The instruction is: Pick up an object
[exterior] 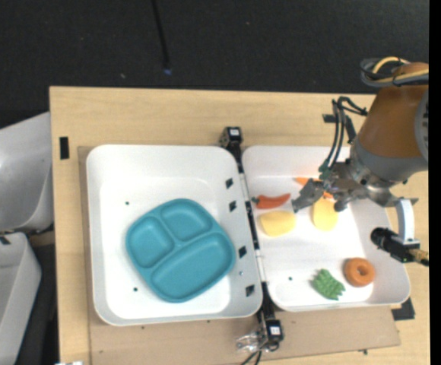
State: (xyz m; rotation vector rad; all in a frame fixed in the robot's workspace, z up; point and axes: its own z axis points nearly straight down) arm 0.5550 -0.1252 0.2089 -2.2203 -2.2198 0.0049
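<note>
**Gripper low over the right bin's yellow pieces**

We see the arm (391,131) reaching in from the right, its orange band above the wrist, and the gripper (323,194) down in the right bin (281,280). Its dark fingers sit just above a yellow piece (325,216) and beside an orange bit (302,180) that peeks out at the upper left of the gripper. Whether the claw is released or clenched we cannot tell — the fingers blur into the wrist hardware, and nothing plainly lies between them.

The things to pick lie in the right bin. A red-orange pepper-like piece (274,201) lies near the bin's left wall, its long axis running roughly left to right, the thinner end pointing toward the gripper. Just below it rests a yellow lump (277,223), rounded, slightly wider than tall, with no clear pointing end. The yellow piece under the gripper stands a little taller than wide. Toward the front edge lie a green leafy piece (328,284), its long axis slanting from upper left to lower right, and an orange ring (359,272) just beside it on the right — flat, hole upward.

The left bin (106,173) holds a blue tray (179,249) with three compartments, turned at a slant. Both bins rest on the bench (68,112).
</note>
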